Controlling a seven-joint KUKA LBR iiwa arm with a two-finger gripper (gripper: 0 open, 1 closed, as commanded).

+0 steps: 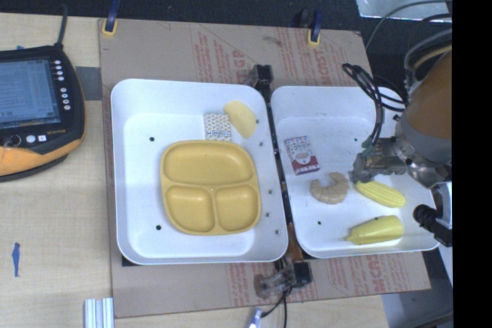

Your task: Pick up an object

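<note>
In the right bin lie a red and white packet, a tan croissant-shaped piece, a yellow corn cob and a longer yellow piece. My gripper hangs low at that bin's right side, just above the corn cob's upper end and right of the croissant piece. I see nothing held in it. The grey arm with its orange band rises behind it at the right. In the left bin there is a yellow divided plate, a small patterned packet and a pale yellow piece.
A teach pendant with a screen lies on the bench left of the bins. Clamps hold the cardboard sheet at the back. Black cables loop over the right bin's far right corner.
</note>
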